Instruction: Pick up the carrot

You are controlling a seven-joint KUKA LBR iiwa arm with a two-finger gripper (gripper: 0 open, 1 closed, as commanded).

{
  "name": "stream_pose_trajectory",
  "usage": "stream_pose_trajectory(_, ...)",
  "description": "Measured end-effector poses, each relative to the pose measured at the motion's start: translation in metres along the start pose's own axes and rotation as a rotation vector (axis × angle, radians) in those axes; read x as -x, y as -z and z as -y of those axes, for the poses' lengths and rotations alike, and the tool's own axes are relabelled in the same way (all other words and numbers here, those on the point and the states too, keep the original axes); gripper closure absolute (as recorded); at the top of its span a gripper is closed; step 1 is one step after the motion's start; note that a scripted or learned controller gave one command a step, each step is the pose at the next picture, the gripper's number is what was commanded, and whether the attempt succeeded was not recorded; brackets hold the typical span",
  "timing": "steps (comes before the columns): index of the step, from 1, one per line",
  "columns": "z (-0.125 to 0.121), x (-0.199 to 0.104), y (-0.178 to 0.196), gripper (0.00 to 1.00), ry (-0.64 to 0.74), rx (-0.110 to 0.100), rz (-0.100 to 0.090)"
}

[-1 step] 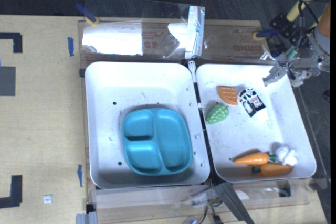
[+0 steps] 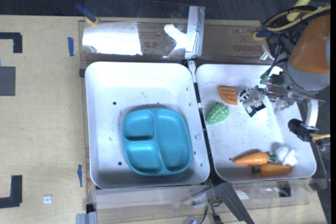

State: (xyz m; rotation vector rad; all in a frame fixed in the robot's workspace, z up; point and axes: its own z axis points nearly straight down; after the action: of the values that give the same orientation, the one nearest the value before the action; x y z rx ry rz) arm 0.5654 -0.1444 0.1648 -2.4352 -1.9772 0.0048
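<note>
A: Top-down on the desk (image 2: 37,128) here, pale wood grain, with black corner marks and bits of blue tape on the left side. Dark floor runs along the top edge.

B: Two white bins side by side. The left bin (image 2: 100,81) carries a blue divided plate (image 2: 156,140), three compartments. Behind it there's a shiny clear sheet (image 2: 136,36) catching glare, and cardboard at the back.

A: Right bin (image 2: 236,136) is where the action is. The arm (image 2: 310,55) comes in from the right, grey with that orange band, yellow cable looping above it.

B: And the gripper (image 2: 253,101) sits over the upper middle of that bin, just beside an orange waffle-textured piece (image 2: 228,94). A green bumpy item (image 2: 217,113) lies below and left of that, near the bin's left wall.

A: Fingers?

B: Can't tell. It's a tangle of black and white parts from this angle, so spread or pressed together isn't readable, and nothing is visibly pinched between them.

A: The carrot (image 2: 252,158)?

B: Lying flat near the bin's front edge, well apart from the gripper, green top pointing right. A second orange item (image 2: 272,169) lies right against it, with something white (image 2: 286,155) at their right end.
</note>
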Motion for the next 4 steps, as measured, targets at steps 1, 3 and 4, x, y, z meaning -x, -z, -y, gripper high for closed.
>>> stream_pose_trajectory(1, 0.091, -0.009, -0.055, 0.00, -0.128, 0.000, 0.000)
stream_pose_trajectory(3, 0.089, -0.012, -0.078, 0.00, 0.296, 0.007, 0.001)
stream_pose_trajectory(4, 0.084, 0.016, -0.038, 0.00, 0.518, 0.009, 0.004)
